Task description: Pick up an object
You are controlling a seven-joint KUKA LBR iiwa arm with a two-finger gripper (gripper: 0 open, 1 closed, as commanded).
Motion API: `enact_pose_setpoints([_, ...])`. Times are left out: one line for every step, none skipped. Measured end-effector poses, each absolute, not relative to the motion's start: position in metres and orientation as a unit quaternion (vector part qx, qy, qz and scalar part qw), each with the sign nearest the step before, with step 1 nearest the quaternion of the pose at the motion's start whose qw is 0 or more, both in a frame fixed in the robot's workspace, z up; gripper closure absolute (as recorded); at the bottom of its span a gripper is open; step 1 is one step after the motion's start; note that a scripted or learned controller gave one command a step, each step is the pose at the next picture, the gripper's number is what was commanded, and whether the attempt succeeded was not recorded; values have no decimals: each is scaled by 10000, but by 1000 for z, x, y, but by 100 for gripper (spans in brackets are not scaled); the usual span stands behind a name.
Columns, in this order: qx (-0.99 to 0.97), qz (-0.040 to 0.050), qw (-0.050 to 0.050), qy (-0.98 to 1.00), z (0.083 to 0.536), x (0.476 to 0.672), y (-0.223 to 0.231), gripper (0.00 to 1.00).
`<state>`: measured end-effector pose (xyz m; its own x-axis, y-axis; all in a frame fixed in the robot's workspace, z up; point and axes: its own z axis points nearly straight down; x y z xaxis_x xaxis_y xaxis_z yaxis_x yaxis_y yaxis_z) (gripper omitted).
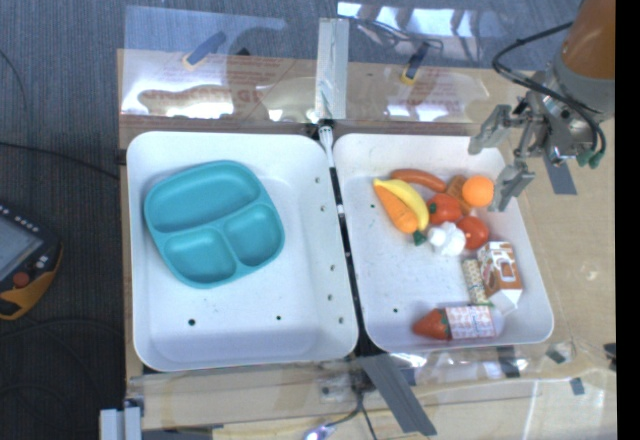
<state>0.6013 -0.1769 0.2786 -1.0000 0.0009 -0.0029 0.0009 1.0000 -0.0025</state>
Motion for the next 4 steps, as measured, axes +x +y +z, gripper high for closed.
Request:
enact_pose_setpoints([-153,-8,6,9999,177,641,-157,0])
enact_pose_setpoints([-84,-19,65,9999,90,637,-124,0])
enact_pose_setpoints([-359,-23,68,9993,91,595,-99,0])
enact_pose_setpoints([978,0,91,9952,91,577,-94,0])
